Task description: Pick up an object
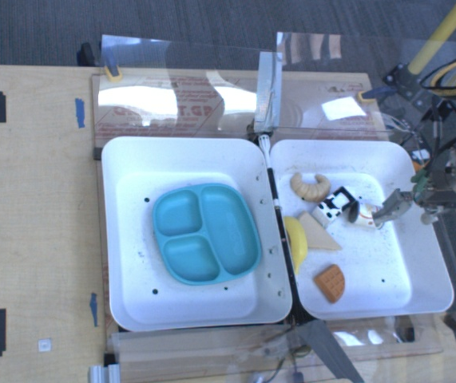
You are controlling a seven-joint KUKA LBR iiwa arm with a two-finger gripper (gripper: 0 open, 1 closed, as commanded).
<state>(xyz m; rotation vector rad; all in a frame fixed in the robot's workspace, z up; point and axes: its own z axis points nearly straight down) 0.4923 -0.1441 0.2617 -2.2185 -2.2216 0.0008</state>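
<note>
bins: two, side by side on the worktop
left bin: one teal divided plate
right bin: croissant, banana, waffle, checkered block, tan wedge
gripper: over right bin's right half, can't tell its state

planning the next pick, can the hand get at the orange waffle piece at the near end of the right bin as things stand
Probably yes. The orange waffle piece lies by itself on the right bin floor, apart from the banana and the wedge, with nothing on top. The hand sits just beyond it in the same bin.
</note>
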